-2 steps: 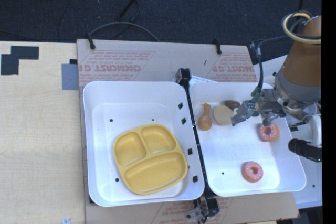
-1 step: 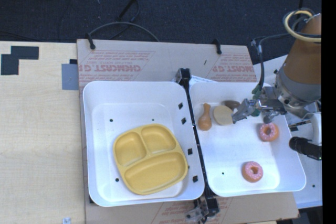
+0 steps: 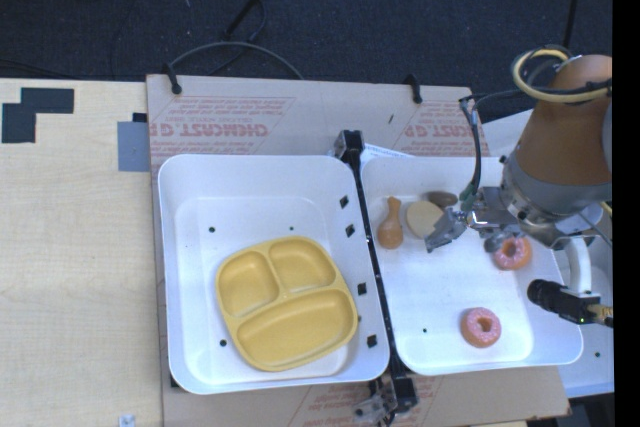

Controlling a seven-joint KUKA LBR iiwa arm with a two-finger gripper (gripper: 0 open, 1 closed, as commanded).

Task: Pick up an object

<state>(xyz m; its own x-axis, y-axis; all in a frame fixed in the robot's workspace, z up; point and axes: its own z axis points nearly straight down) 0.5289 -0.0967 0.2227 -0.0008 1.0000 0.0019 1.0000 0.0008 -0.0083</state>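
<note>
Arm: grey KUKA arm [image 3: 560,150] with an orange band, reaching in from the right and bent low over the right bin
Claw: the claw [image 3: 447,228] sits low in the upper part of the right bin, its dark fingers pointing left toward the tan pieces; whether it is spread or closed cannot be told from this angle, and nothing shows between the fingers
Right bin: shallow white bin [image 3: 440,355], touching the left bin along a black divider
Tan wooden piece: a small brown, spoon-like shape [image 3: 390,225] lies near the right bin's left wall, upright in the view with its round end lower
Beige disc: a flat pale piece [image 3: 422,216] lies just beside the spoon-like shape, right at the claw's tips; contact cannot be judged
Dark lump: a small brownish item [image 3: 440,199] sits just above the beige disc
Upper doughnut: a pink ring [image 3: 512,253] lies beside the arm's wrist, partly under it
Lower doughnut: a second pink ring [image 3: 481,326] lies free near the bin's front, well apart from the claw
Left bin: white bin [image 3: 190,205] holding a yellow divided tray [image 3: 288,301], tilted, with three compartments
Tabletop: pale wood surface [image 3: 70,265] to the left, cardboard under both bins
</note>
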